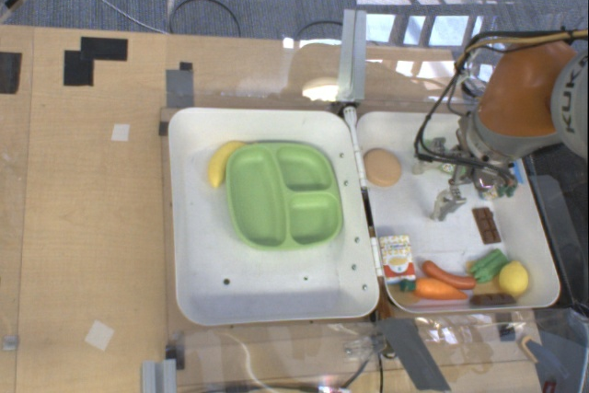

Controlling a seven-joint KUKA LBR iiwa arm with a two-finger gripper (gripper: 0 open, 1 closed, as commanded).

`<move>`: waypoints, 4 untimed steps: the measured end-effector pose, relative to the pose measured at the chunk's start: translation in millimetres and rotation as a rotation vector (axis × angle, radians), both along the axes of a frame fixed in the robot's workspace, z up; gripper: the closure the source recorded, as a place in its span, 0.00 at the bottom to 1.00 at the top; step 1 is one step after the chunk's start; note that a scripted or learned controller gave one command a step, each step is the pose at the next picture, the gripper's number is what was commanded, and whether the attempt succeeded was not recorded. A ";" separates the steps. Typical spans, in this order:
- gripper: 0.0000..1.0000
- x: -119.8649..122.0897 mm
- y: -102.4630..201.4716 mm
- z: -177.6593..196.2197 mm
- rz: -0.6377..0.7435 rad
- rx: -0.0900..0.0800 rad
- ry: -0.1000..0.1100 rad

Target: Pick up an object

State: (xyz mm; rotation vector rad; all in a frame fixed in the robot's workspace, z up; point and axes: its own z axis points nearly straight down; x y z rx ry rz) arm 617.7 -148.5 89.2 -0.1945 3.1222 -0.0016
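Right now the gripper (448,203) hangs over bare floor of the right bin (548,235), nothing between its fingers; I cannot tell their spread. Left of it lies the bread roll (382,167); descending here likely closes on nothing.

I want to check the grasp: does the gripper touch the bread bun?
Apart. In the camera view, bare white bin floor lies between the gripper and the bread bun.

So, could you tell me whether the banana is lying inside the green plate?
No, the banana lies on the left bin's floor, against the outer left edge of the green plate.
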 end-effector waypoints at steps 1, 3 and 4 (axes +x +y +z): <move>0.00 -67.4 -62.2 0.4 -0.014 -0.005 0.001; 0.00 -46.1 -49.7 0.1 -0.034 -0.004 -0.001; 1.00 -40.6 -46.9 15.7 -0.026 -0.006 -0.016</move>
